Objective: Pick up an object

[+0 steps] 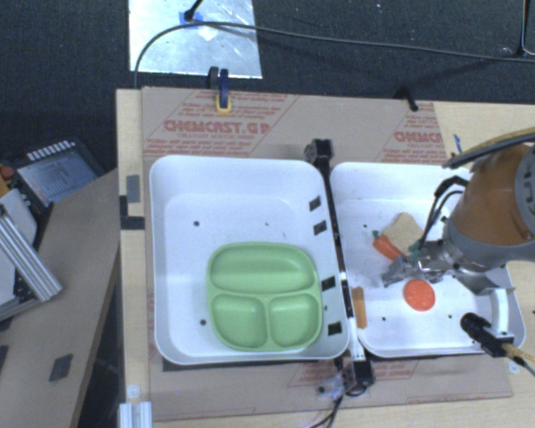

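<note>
A green plastic plate with three sections [263, 294] lies in the near part of the left white bin [174, 239]. A small brown stick [358, 307] lies by the edge where the two bins meet. The right white bin [366, 185] has a round orange thing [419, 295] near its front. Just behind it is the grey metal gripper [408, 270], down low in the bin. I cannot tell if the gripper is open or closed, or if it holds anything. On its far side lie a small orange toy carrot [385, 244] and a tan block [405, 229], touching each other. The grey arm with an orange band [495, 199] comes in from the right.
</note>
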Controlling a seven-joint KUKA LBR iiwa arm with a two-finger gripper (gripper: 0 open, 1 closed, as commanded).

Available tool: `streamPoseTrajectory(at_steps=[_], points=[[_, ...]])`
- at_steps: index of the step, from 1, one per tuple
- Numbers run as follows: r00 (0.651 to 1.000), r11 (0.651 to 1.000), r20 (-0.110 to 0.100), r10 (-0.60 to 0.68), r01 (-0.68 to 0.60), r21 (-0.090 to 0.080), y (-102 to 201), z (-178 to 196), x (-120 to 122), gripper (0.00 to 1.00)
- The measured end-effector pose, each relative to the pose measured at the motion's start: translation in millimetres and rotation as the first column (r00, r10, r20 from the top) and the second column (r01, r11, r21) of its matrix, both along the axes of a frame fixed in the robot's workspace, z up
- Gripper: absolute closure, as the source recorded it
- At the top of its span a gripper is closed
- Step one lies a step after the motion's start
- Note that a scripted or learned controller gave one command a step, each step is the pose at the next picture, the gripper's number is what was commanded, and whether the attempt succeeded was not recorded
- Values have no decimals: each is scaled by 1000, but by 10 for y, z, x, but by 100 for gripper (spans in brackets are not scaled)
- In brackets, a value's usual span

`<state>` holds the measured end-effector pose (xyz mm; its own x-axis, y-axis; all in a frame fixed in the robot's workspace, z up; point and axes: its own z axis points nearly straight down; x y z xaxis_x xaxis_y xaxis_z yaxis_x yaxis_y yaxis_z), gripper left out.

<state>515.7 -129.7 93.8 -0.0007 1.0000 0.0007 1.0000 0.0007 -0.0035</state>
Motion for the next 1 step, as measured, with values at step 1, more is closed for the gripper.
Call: streamPoseTrajectory(at_steps=[1], points=[[1000,1000,4,1,-1,0,2,-95,5,0]])
